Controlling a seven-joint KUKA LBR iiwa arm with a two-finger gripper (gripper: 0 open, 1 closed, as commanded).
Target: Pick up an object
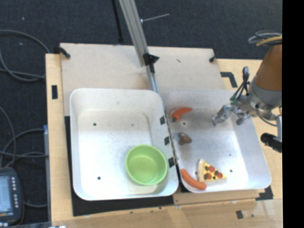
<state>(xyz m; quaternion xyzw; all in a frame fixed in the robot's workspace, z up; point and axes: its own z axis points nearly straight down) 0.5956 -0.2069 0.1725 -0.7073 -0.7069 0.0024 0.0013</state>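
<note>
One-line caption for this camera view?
Gripper open above the right bin, apart from its toy foods; green bowl in left bin.

A wooden bench (118, 65) carries two shallow white bins side by side, the left bin (114, 103) and the right bin (247, 160), touching along their inner walls; a slanted aluminium rail (133, 23) runs down from the top of the view to the seam between them; dark carpet (57, 13) surrounds the bench, with cables (14, 56) looping across it at left; a small grey device with a screen (9, 194) sits at the lower left corner.
</note>
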